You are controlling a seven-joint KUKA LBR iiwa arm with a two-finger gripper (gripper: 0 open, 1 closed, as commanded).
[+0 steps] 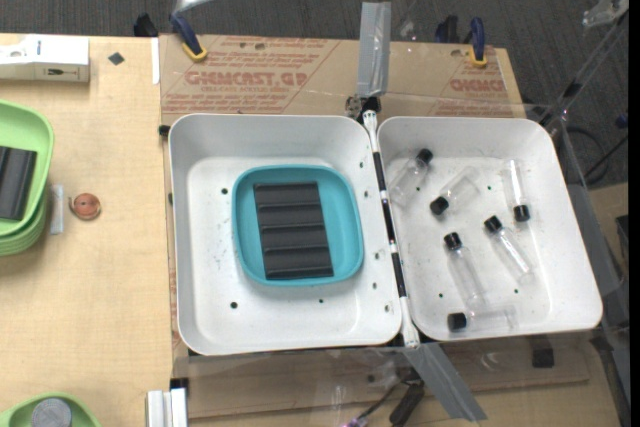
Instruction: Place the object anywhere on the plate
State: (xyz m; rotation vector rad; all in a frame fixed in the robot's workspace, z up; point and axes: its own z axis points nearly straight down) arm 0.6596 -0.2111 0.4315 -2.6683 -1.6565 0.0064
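Vials point(465, 267), clear, black caps: scattered loose in right bin point(560, 305), some lying flat. Teal plate point(245, 215) in left bin point(200, 295), black ridged block point(292, 230) on it. Bins touching, side by side.

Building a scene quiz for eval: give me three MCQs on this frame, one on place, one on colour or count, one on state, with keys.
1. Where does the teal plate sit?
A. In the left bin
B. In the right bin
C. On the wooden bench

2. What colour are the caps on the clear vials?
A. Red
B. White
C. Black

3. What already lies on the plate?
A. A clear vial
B. A dark ribbed block
C. A coil of orange rope

Key: 1 A, the plate rests in the middle of the left bin. 2 C, every cap that shows among the vials is black. 3 B, the dark ribbed block covers the plate's middle, while the vials all lie in the right bin.
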